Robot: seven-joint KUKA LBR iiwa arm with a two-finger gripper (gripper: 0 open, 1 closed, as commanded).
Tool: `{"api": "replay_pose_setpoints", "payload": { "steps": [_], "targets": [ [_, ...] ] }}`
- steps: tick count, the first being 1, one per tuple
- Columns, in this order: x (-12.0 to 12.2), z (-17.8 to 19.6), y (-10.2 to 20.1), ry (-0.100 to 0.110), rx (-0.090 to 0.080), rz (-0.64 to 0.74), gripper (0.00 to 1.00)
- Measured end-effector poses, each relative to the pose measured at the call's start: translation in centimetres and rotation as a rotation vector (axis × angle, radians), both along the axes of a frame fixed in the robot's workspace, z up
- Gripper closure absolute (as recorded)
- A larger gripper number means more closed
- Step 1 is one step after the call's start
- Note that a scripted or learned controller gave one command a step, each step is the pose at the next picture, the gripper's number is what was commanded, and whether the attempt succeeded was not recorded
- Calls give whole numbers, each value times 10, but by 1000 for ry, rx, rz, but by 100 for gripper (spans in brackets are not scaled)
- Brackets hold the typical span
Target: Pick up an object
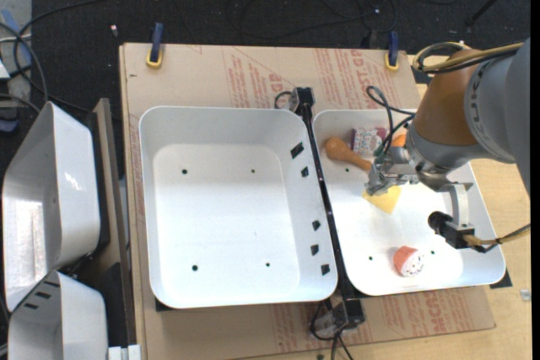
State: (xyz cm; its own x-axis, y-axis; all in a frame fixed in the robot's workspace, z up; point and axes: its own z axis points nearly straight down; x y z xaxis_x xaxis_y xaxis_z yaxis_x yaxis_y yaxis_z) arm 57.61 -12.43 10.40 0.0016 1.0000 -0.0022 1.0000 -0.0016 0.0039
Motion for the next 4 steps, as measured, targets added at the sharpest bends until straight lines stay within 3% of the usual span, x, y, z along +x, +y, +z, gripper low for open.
{"api": "replay_pose_setpoints", "payload": {
  "steps": [1, 2, 4],
  "targets": [
    [0, 10, 0, -1, 0, -2, 100],
    [-92, -12, -13, 9, 4, -5, 100],
    [-87, 8, -12, 2, 2, -4, 100]
  ]
}}
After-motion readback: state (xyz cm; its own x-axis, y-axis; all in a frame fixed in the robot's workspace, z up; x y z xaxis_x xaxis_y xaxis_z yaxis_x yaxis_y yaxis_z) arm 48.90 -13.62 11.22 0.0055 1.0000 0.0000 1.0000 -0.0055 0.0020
